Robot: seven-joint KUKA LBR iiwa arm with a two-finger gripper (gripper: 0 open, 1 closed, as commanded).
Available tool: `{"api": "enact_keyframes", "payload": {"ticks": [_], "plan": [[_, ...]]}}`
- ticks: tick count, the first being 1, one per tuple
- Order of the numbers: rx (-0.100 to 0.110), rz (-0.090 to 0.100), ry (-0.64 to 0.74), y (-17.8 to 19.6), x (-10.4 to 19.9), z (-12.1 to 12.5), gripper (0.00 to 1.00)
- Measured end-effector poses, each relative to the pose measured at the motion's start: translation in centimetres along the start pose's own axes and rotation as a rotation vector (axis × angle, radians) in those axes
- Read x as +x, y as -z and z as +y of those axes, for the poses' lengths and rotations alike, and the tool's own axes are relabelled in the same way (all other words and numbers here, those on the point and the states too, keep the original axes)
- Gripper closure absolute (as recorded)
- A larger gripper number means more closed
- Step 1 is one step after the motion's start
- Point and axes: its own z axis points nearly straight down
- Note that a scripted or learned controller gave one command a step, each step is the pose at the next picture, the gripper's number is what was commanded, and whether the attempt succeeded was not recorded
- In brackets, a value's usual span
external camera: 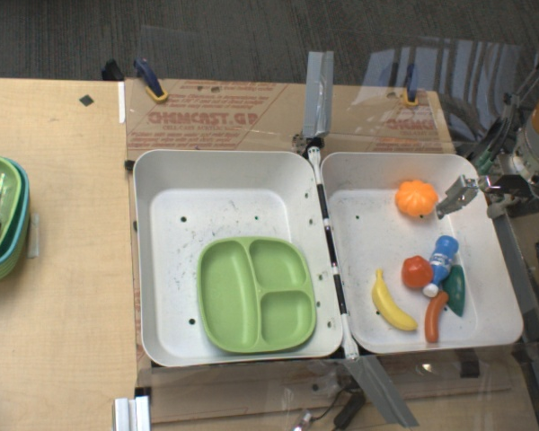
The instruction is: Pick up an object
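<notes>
An orange ball (416,197) sits near the top of the right bin (368,321). The gripper (458,196) hangs just right of it, not touching. I cannot tell how its jaws stand. A banana (391,305) lies lower down.

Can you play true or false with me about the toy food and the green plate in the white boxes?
1. The green plate lies in the left bin. True.
2. The banana sits on the green plate. False: it lies in the right bin, near the front.
3. The orange is toward the back of the right bin, close to the gripper. True.
4. The gripper is holding the banana. False: it is up by the orange, far from the banana.
5. The blue bottle lies beside the red tomato. True.
</notes>
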Motion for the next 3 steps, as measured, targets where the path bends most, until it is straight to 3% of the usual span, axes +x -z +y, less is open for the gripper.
{"api": "enact_keyframes", "payload": {"ticks": [1,2,3], "plan": [[0.002,0.0,0.0,0.8,-0.1,0.0,1.0],[0.0,0.001,-0.183,-16.7,3.7,-6.1,1.0],[0.0,-0.001,-0.23,-6.7,13.8,2.2,1.0]]}}
